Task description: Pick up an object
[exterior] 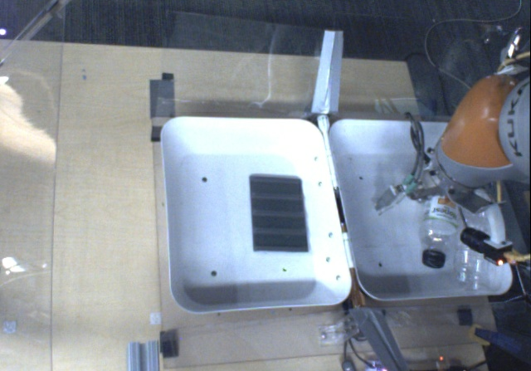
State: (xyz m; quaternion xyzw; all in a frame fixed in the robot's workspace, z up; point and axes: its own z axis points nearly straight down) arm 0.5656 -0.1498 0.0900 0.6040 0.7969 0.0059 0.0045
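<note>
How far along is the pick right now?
Nothing looks lifted yet. The arm is over the right bin, its gripper low beside a clear bottle with a black cap, which lies on the bin floor. The grasp and lift are left. The left bin holds a dark ribbed block.

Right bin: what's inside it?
In the right bin: a clear bottle with a black cap, a clear cup-like item, and the gripper. The arm covers the bin's far right corner.
</note>
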